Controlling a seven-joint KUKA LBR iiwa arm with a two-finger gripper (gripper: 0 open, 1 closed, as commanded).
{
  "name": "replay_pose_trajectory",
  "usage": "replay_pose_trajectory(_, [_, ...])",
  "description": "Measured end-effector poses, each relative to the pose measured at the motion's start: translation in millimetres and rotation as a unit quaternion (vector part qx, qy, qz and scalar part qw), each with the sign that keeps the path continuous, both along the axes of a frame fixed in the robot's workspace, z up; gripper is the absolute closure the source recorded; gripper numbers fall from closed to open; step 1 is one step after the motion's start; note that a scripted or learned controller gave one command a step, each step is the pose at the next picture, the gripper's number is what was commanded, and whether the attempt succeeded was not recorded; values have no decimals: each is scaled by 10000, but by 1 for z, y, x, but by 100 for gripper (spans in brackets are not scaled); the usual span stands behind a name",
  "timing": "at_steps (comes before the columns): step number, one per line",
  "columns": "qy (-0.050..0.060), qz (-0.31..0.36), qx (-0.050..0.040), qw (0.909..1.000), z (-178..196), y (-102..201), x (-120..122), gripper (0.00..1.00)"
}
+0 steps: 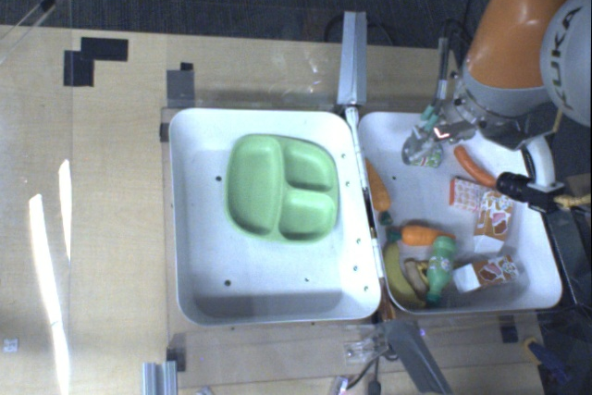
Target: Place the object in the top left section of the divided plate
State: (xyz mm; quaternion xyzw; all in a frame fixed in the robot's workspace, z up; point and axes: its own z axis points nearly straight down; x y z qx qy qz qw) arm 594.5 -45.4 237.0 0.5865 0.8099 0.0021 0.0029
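The desk [111, 227] is pale wood, with black tape marks [92, 58] near its far left corner. On it sit two white bins side by side. The left bin [199, 282] holds a green divided plate [282, 187], lying flat near the bin's middle, its one large section to the left and two smaller ones to the right; all three sections are bare. A metal rail [352, 60] runs back from the seam between the bins.

In the right bin [546, 287], a carrot [376, 186] lies along the left wall. Nearer the front sit another carrot [421, 235], a banana [400, 277] against the front left corner and a green bottle [438, 265] touching it. Two printed packets lie to the right, one [482, 203] mid-bin and one [495, 271] near the front. A third carrot [474, 166] lies toward the back.

The gripper [427, 143] hangs over the back of the right bin, clenched on a small clear, crumpled object [424, 153] with green and red flecks, well apart from the plate. The arm [518, 32] rises behind it at the right.
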Motion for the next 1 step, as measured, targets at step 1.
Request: replay_pose_trajectory(1, [8, -293, 7, 9996, 0, 57, -62, 100])
